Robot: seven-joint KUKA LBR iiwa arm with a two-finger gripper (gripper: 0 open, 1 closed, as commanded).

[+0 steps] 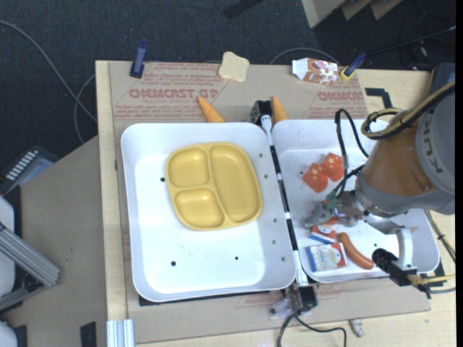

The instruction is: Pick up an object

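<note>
The right bin (289,132) holds a red-orange lumpy toy (323,173) near its middle. An orange sausage (357,251) and a blue and white packet (325,258) lie at its front. A small red and white piece (324,231) rests just behind the packet. My gripper (330,211) hangs low in this bin, between the red-orange toy and the packet, close above the small red and white piece. The grey arm (405,165) covers the bin's right side. I see nothing clearly held.
The left bin (145,215) carries a yellow divided plate (214,185). Behind the bins lie two orange carrots (210,110) (278,109), a bread slice (233,66), a small carton (315,69) and a blue clip (137,58). Black cables (347,132) loop over the right bin's back.
</note>
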